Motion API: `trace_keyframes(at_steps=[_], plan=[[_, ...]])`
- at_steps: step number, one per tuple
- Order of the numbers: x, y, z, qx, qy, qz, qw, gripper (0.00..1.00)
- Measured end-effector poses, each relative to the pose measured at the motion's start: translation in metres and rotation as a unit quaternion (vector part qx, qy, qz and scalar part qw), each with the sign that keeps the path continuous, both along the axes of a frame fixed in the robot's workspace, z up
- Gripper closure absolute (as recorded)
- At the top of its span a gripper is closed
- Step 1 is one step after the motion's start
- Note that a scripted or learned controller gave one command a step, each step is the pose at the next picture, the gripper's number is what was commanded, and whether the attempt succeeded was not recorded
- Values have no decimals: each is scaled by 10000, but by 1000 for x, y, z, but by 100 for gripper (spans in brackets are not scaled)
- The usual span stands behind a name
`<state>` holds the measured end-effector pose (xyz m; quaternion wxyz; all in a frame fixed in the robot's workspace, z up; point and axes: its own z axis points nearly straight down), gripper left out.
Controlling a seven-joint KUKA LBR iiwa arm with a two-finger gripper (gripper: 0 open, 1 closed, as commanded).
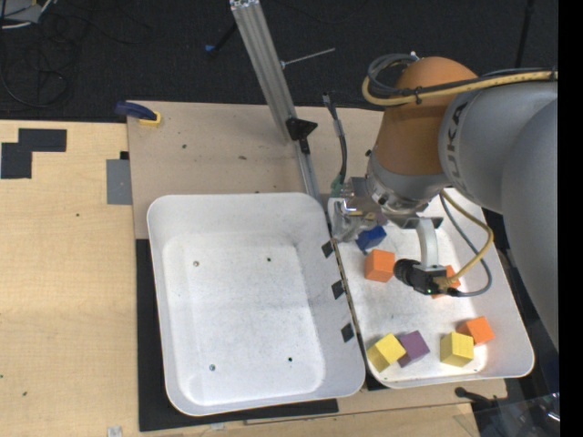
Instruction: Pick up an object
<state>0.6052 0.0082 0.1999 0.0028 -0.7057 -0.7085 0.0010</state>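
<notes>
Hand [364, 215] low over right bin [510, 358], beside blue block [371, 238] and orange cube [380, 265]; its grip state cannot be told.

In the right bin [510, 358] lie several small blocks. A blue block [371, 238] lies near the upper left part, and an orange cube [380, 266] is just below it. Along the front edge lie a yellow cube [386, 350] touching a purple cube [414, 346], then another yellow cube [456, 349] beside an orange cube [479, 330].
</notes>
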Motion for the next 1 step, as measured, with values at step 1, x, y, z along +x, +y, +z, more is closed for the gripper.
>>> trace_keyframes(at_steps=[1], plan=[[-4,46,4,-11,-12,-4,10000,100]])
